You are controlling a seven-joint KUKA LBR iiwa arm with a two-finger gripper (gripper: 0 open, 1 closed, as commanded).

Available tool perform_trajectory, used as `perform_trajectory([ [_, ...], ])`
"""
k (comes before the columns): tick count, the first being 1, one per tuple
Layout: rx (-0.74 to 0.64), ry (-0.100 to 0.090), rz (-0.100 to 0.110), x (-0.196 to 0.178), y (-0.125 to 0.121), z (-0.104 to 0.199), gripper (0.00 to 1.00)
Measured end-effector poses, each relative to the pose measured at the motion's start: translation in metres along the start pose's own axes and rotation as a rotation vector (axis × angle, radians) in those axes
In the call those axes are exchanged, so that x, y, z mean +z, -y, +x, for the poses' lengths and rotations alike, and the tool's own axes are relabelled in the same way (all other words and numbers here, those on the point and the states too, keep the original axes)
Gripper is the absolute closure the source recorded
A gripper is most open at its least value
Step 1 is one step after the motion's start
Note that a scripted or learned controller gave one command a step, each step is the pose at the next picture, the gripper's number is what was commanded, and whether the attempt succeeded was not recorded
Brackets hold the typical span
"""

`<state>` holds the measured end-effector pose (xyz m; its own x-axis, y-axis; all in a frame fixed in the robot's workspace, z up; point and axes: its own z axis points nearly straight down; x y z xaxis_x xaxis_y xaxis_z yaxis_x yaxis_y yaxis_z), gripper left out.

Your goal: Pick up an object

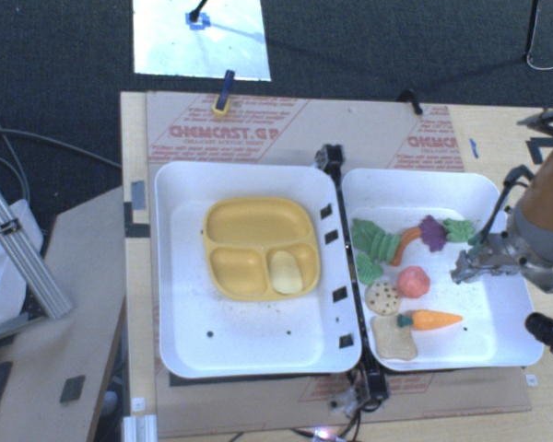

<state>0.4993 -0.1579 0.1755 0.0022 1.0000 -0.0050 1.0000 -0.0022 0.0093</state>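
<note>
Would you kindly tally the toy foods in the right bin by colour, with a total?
Green: 3, a leafy piece, a smaller piece, another by the purple one
Orange: 2, a carrot, a curved piece
Purple: 1
Pink-red: 1, a round fruit
Tan: 2, a cookie, a bread slice
Total: 9

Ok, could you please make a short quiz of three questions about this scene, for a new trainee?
1. True or false: the yellow tray lies in the left bin.
2. Which toy lies nearest the right bin's front wall? A) carrot B) purple grapes C) green leaf
3. Fill in: the gripper hangs above the ____ bin.

Key: 1 true; 2 A; 3 right.
</note>
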Motion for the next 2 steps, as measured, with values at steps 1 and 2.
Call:
perform_trajectory([
  [1,-0.013,-0.004,-0.007,-0.142,0.008,0.053,1.0],
  [2,0.0,-0.004,0.01,-0.091,0.012,0.019,1.0],
])
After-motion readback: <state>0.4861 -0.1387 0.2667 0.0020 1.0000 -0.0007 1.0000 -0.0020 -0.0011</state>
